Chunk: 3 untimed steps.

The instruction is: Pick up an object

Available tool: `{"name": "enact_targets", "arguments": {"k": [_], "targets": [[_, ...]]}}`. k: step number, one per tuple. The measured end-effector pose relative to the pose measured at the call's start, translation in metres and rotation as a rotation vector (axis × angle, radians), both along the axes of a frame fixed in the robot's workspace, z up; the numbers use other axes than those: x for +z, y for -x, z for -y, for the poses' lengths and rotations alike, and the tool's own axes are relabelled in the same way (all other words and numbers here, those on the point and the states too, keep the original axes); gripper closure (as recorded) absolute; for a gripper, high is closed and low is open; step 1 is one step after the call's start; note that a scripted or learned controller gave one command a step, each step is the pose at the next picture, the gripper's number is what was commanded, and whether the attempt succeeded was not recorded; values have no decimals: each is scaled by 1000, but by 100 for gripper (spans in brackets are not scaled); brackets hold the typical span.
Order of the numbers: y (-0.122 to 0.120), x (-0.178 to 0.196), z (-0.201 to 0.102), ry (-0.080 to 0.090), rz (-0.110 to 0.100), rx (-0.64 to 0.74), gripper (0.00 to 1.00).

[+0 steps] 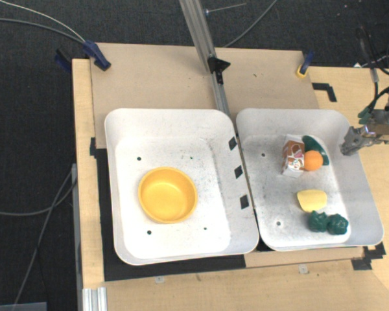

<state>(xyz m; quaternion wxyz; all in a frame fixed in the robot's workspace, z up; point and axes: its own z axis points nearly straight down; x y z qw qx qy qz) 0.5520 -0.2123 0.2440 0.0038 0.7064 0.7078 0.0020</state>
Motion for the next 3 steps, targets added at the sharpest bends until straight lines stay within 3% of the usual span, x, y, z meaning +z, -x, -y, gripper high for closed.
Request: {"name": "enact_targets", "arguments": {"k": [1,3], "targets": [[-20,-10,-55,-5,-9,4,100],[-68,-17,-155,-4,-3,5,100]]}}
